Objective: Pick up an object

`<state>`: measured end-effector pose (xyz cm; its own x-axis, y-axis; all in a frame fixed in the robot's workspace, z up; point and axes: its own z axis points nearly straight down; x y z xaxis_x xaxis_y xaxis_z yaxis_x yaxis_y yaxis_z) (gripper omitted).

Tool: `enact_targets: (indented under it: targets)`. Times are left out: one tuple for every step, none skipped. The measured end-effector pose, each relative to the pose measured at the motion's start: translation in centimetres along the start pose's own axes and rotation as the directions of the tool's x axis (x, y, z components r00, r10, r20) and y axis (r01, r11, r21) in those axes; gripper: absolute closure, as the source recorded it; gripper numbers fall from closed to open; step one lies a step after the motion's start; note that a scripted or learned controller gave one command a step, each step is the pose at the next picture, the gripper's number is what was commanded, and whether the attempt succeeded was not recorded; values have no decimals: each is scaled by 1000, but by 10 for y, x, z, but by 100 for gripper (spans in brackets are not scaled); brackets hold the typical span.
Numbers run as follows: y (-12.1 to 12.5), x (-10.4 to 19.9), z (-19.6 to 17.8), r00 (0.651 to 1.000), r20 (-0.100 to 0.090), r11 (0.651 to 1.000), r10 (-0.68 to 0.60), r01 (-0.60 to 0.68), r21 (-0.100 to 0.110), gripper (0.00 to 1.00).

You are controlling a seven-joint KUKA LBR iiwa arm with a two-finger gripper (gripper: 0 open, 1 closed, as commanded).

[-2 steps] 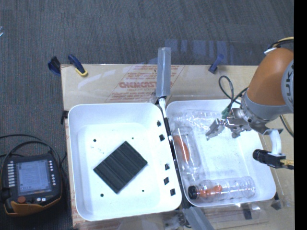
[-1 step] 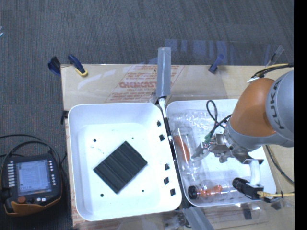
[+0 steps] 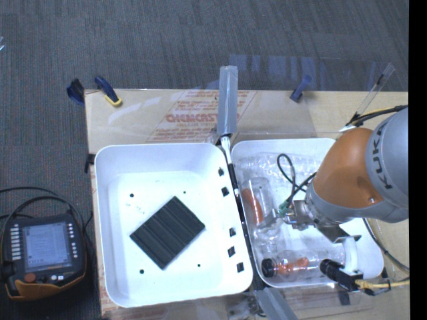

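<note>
My claw [image 3: 291,213] is down inside the right bin [image 3: 280,141], about mid-bin; my wrist and orange band cover much of that bin's right half; from this angle I can't tell whether the claw is apart, together or clamped on anything.

Pickable stuff in the right bin: a clear bottle [image 3: 254,203] with orange contents, lying lengthwise near the left wall, just beside the claw on the view's left; touching or not, can't tell; a second bottle [image 3: 288,267], clear with orange inside and a black cap, lying crosswise along the near wall with the cap toward the left, nearer the camera than the claw; some clear crumpled plastic [image 3: 263,162] toward the far wall, hard to make out.

In the left bin [image 3: 107,179]: a black ribbed pad [image 3: 167,232], flat on the floor, turned diamond-wise, roughly central; well apart from the claw.

Surroundings: both bins sit side by side on the plywood bench [image 3: 153,112]; a grey post [image 3: 227,109] stands at the far end of the seam between them; a blue clamp [image 3: 107,91] on the bench's far-left corner; a teach pendant [image 3: 43,249] on the carpet left of the bench.
</note>
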<state>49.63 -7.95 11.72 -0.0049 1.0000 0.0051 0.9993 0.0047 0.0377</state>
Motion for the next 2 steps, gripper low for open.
enact_targets:
  targets:
    - [4, -1, -13, 1000, -2, 1000, 4, -4, -9, 100]
    - [-17, -18, 22, 982, 0, 981, -188, 188, 39, 100]
